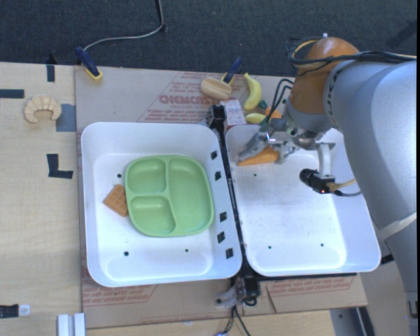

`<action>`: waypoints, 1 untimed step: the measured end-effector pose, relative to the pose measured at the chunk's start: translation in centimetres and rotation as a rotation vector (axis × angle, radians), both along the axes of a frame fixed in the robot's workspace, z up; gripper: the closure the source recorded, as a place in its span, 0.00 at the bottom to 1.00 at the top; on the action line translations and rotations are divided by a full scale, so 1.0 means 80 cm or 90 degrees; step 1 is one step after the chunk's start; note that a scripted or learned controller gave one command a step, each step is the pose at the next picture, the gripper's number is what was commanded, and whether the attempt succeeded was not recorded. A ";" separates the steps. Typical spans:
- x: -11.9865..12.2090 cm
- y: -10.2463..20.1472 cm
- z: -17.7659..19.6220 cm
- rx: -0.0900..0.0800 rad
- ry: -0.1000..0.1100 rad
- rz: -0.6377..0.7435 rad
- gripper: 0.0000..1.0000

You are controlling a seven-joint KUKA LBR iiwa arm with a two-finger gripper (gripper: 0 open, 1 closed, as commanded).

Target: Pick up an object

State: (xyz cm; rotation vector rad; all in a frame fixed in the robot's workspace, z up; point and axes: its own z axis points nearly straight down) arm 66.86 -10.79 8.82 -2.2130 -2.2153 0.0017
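Observation:
My gripper [264,145] hangs low over the far left corner of the right bin [301,257], right above an orange wedge-shaped piece [257,159] that lies on the bin floor. The wedge's upper edge is partly covered by the gripper, and I cannot tell whether they touch. In the left bin [98,250] a green divided plate [169,194] lies flat, with a small tan waffle-like piece [115,200] tucked at its left edge.
Behind the bins on the cardboard lie a yellow banana [252,92], a tan bread roll [215,87] and a small printed box [232,112]. A croissant [42,108] sits on the bench at far left. The grey arm [378,131] covers the right bin's far right side.

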 end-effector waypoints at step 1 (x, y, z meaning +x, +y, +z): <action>0.000 0.001 -0.001 -0.002 -0.001 -0.002 0.00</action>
